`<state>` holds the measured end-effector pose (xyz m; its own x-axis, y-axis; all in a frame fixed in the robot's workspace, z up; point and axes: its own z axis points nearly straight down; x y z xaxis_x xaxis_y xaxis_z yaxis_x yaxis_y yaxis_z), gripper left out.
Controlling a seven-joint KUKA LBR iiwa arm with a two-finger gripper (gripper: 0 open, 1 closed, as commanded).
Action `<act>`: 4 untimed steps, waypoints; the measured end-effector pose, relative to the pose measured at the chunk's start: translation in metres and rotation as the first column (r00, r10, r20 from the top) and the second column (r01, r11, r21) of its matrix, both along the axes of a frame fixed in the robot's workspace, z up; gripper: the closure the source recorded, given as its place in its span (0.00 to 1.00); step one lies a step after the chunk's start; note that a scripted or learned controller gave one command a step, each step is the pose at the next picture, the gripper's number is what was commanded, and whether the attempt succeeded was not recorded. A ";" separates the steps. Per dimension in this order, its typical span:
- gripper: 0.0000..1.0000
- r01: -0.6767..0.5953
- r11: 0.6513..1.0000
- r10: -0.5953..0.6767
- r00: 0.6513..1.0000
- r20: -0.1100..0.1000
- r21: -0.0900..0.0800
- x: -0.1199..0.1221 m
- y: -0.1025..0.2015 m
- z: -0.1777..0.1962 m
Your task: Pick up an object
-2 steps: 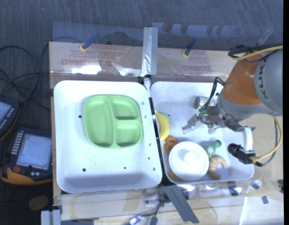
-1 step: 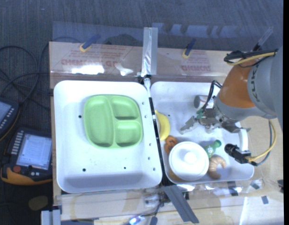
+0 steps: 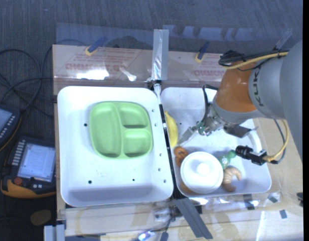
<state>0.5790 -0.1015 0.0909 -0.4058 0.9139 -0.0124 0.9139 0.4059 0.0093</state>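
My gripper point(image 3: 198, 129) hangs low over the middle of the right bin point(image 3: 187, 98), above bare white floor just right of a yellow banana point(image 3: 170, 127) that lies along the bin's left wall. Nothing shows between it and the bin floor. In front of it sits a round white bowl point(image 3: 201, 171), upside down or lidded. A small orange piece point(image 3: 180, 152) touches the bowl's left side. A brown croissant point(image 3: 232, 175) lies at the bowl's right, and a small green item point(image 3: 228, 157) sits just above it.
The left bin point(image 3: 74, 185) holds a green divided plate point(image 3: 120, 129). The arm's grey and orange wrist point(image 3: 240, 92) covers the right bin's far right part. A black connector with a yellow cable point(image 3: 251, 154) hangs over its right side.
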 end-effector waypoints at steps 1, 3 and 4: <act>0.00 -0.175 0.985 0.175 0.984 -0.013 0.007 0.011 0.047 0.093; 0.00 -0.351 0.936 0.351 0.936 -0.002 0.005 -0.025 -0.004 0.021; 0.00 -0.179 0.984 0.179 0.984 -0.003 -0.002 0.060 -0.001 -0.001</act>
<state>0.6393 -0.1028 0.0900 -0.5625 0.8267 -0.0133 0.8267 0.5626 0.0056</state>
